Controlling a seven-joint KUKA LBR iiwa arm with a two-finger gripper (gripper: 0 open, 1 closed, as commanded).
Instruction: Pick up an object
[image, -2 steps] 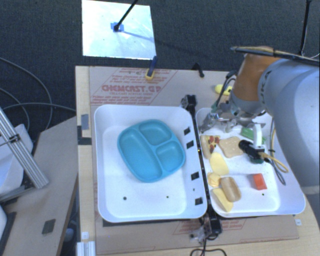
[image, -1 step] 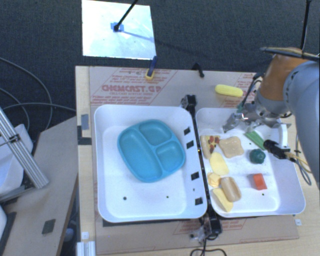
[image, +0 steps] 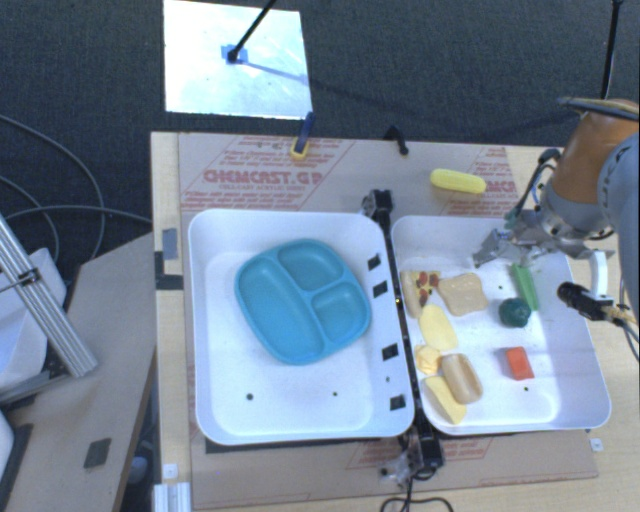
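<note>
Gripper (image: 512, 243) poised over the right bin (image: 580, 405) near its far edge, arm (image: 590, 160) cut off at the frame's right; fingers too blurred against the metal parts to tell open from closed. Just below: a green stick (image: 525, 285) with a dark green ball (image: 515, 313), unclear whether joined. Heaped by that bin's left wall, overlapping yellow and tan food pieces (image: 447, 350), hard to separate.

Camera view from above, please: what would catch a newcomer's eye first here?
The big sky-blue plastic divided plate lies alone in the left shallow white bin. The right shallow white bin holds a cluster of small toy foods beside its left wall, and the grey arm's hand hangs over its far edge, near a green stick-shaped toy.
</note>
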